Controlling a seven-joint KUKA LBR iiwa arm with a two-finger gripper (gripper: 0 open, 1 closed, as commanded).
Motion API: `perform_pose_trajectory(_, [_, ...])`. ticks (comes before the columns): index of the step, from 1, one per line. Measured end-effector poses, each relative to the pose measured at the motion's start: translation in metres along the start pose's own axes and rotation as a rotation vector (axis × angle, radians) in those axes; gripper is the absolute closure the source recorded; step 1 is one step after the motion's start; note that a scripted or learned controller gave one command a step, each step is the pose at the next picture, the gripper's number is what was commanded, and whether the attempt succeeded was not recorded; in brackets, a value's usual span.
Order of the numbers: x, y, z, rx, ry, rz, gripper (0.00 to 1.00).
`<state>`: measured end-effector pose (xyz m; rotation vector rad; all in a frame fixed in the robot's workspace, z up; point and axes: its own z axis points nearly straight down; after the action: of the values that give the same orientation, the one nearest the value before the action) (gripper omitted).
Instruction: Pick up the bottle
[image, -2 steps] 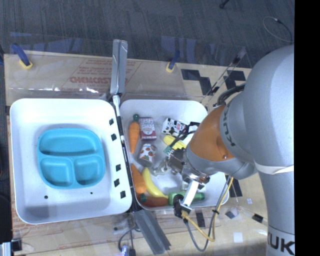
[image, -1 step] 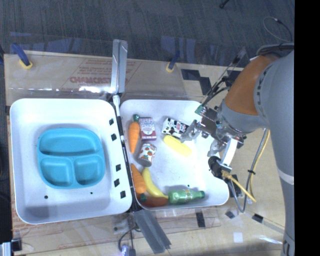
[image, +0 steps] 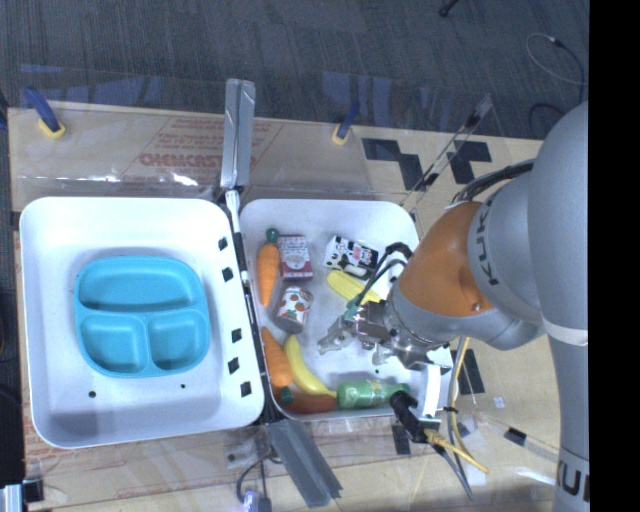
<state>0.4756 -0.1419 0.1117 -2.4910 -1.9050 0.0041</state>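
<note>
The bottle (image: 362, 394) is green and lies on its side against the front wall of the right bin (image: 330, 208). Its cap end points right. My gripper (image: 350, 338) hangs over the middle of that bin, a little behind the bottle and apart from it. Nothing is visibly held. The orange band and grey wrist (image: 450, 285) cover the bin's right part.
Beside the bottle lie a yellow banana (image: 303, 368), a carrot (image: 278, 360) and a red item (image: 310, 403). Further back are another carrot (image: 268, 272), a red carton (image: 293, 256), a cow-patterned carton (image: 352, 255) and a small pack (image: 291, 308). The left bin (image: 60, 250) holds a blue divided tray (image: 145, 315).
</note>
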Motion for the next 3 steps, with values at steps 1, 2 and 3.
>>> perform_pose_trajectory(1, [0.000, 0.001, 0.020, -0.002, 0.001, -0.153, 0.00])
perform_pose_trajectory(2, [0.022, 0.040, -0.056, -0.003, -0.001, -0.070, 0.00])
perform_pose_trajectory(3, [-0.019, 0.006, 0.021, -0.001, 0.001, 0.218, 0.00])
